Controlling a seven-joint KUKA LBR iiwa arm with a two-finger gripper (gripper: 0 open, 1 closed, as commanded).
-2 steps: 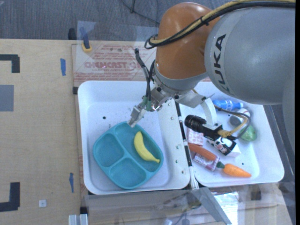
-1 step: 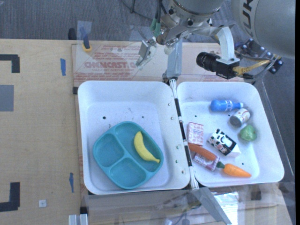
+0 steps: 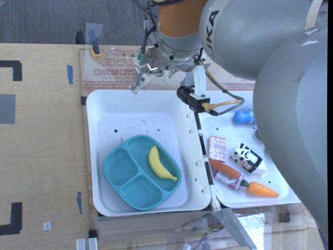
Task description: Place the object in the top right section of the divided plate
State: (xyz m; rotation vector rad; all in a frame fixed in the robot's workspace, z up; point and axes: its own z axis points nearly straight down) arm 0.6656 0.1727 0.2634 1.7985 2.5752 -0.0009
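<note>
A teal divided plate (image 3: pixel 125 177) rests in the left white bin (image 3: pixel 104 108). A yellow banana (image 3: pixel 159 164) lies in the plate's right-hand section, toward its upper right side. My gripper (image 3: pixel 139 80) hangs above the far edge of the left bin, well above and behind the plate. Nothing shows between its fingers, and they look close together, though the blur leaves their state unclear.
The right bin (image 3: pixel 283 189) holds a blue ball (image 3: pixel 242 116), a red-and-white packet (image 3: pixel 217 148), a black-and-white toy (image 3: pixel 245 158), a wrapped bar (image 3: pixel 228 178) and an orange carrot (image 3: pixel 261 190). The large grey arm covers the upper right.
</note>
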